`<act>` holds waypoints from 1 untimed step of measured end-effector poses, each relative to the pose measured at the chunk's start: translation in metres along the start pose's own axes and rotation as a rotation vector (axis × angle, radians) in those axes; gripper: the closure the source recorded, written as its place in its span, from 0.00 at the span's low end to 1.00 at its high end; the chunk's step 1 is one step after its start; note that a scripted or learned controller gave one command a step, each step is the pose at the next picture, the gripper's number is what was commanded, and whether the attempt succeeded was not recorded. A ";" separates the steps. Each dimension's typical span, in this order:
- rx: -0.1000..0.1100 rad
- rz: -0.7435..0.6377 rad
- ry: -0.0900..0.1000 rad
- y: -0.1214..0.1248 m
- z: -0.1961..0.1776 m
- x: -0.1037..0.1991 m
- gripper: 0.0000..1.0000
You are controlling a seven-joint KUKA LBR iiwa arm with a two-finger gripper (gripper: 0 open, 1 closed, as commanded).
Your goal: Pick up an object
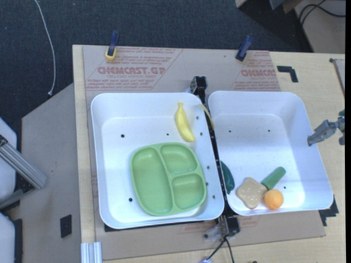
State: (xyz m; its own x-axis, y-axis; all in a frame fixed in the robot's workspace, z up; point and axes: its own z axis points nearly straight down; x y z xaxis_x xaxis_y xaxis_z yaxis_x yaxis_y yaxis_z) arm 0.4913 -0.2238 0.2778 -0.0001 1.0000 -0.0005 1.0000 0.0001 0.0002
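Gripper [324, 131] at the right edge of the frame, over the right bin's [258, 111] rim (grip state indiscernible); orange ball [273, 199], well apart, lower right, beside tan sponge [250, 193]

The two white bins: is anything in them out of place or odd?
Mostly tidy. One oddity: a dark green item lies wedged at the seam between the left bin and the right bin, partly hidden rather than flat inside either. Nothing looks spilled or broken.

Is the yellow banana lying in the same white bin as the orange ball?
No, the yellow banana lies in the left white bin above the green divided plate, while the orange ball sits in the right white bin.
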 end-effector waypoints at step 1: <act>0.007 0.001 0.004 -0.009 0.058 0.002 0.00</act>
State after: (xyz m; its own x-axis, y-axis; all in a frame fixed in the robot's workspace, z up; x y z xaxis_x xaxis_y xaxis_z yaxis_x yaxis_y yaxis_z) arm 0.4820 -0.2215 0.2196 0.0009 1.0000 0.0030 1.0000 -0.0008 -0.0064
